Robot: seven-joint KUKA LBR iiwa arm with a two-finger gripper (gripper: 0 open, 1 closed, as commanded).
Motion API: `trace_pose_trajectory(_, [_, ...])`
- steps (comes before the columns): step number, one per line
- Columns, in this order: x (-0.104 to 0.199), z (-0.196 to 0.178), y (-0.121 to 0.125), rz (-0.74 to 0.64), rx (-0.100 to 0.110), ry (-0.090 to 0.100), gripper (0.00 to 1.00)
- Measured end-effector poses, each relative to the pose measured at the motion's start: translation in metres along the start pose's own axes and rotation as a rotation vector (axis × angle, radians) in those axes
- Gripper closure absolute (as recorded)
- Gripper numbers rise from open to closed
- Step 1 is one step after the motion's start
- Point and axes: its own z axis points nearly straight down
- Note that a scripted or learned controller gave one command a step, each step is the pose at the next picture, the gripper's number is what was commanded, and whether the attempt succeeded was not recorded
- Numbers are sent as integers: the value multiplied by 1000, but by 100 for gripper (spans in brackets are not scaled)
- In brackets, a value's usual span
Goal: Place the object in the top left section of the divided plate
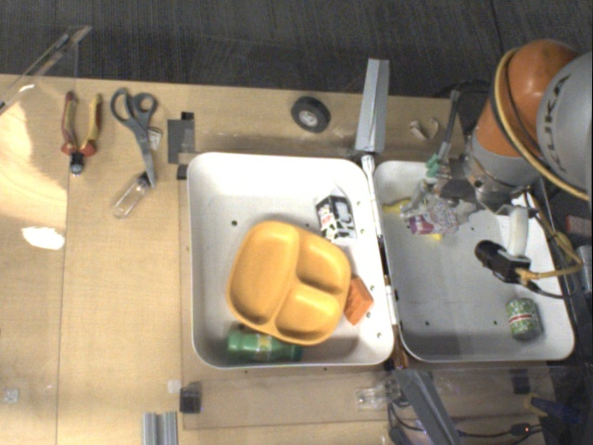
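The yellow divided plate (289, 281) lies in the left bin (208, 248), tilted a little. My gripper (437, 196) hangs over the back left corner of the right bin (463, 332). Right under it lies a crumpled clear and purple packet (428, 220) with a yellow scrap (394, 206) beside it. Whether the gripper touches the packet cannot be made out.
In the left bin a green can (262, 345) lies at the plate's front edge, an orange piece (358, 301) at its right, and a black-and-white packet (334, 216) behind it. A small green can (523, 318) stands front right in the right bin. Scissors (139, 123), pliers (79, 130) and a tape roll (310, 113) lie on the bench.
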Motion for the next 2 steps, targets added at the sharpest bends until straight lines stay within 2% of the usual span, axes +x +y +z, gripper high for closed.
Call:
trace_pose_trajectory(1, [76, 16, -31, 60, 0, 2, 100])
trace_pose_trajectory(2, [126, 16, -63, 56, 2, 2, 100])
